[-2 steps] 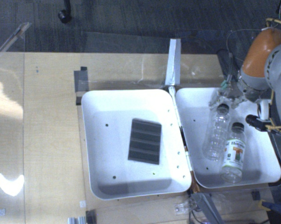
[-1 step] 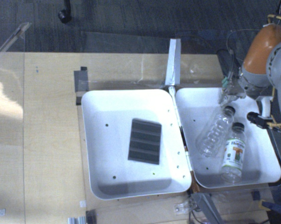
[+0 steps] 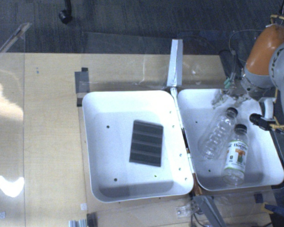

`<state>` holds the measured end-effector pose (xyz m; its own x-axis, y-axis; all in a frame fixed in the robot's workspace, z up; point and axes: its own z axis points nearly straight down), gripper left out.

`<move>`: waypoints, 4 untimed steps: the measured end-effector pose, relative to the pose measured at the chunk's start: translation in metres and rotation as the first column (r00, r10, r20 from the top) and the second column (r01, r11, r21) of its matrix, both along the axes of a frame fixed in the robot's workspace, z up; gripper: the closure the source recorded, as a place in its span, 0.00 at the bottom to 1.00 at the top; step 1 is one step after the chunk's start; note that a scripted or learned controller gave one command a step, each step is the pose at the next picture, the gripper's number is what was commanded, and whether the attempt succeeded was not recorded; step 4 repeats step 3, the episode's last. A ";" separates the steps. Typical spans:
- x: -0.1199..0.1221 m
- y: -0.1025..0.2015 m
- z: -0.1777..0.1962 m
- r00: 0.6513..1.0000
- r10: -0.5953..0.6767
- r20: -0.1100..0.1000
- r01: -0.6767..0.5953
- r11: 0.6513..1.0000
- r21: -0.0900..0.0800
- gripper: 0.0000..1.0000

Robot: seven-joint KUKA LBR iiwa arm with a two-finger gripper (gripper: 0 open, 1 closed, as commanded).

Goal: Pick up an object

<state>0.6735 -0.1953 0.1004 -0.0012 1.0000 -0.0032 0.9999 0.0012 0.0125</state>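
- Arm (image 3: pixel 266 58) leans in over the right bin's (image 3: pixel 276 173) far right corner, gripper (image 3: pixel 229 93) low by the rim; can't tell its grip state.
- Roomy bin floor below-left of it.
- Clear bottle (image 3: pixel 217 133) just below the gripper, cap toward it, lying diagonally.
- Labelled bottle (image 3: pixel 235 156) beside, cap up-view.
- Dark ridged block (image 3: pixel 146 143) far left, other bin (image 3: pixel 93 136).

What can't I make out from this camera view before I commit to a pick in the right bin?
- Gripper: small and cluttered with cables at the right bin's back edge; finger state unreadable.
- Arm: cut off by the frame's right edge.
- Clear unlabelled bottle: transparent against the white floor, so its outline and any contact with the labelled bottle are uncertain.
- Label print: too small to read.
- Dark ribbed block in the left bin: underside hidden.
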 end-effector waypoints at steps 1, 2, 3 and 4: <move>-0.003 -0.010 0.032 0.993 -0.119 -0.006 0.119 0.993 0.002 0.00; -0.027 -0.005 -0.014 0.996 -0.094 -0.006 0.094 0.996 0.003 0.00; -0.027 -0.006 -0.014 0.991 0.135 -0.007 -0.135 0.991 0.002 0.00; -0.027 -0.006 -0.014 0.991 0.135 -0.007 -0.135 0.991 0.002 0.00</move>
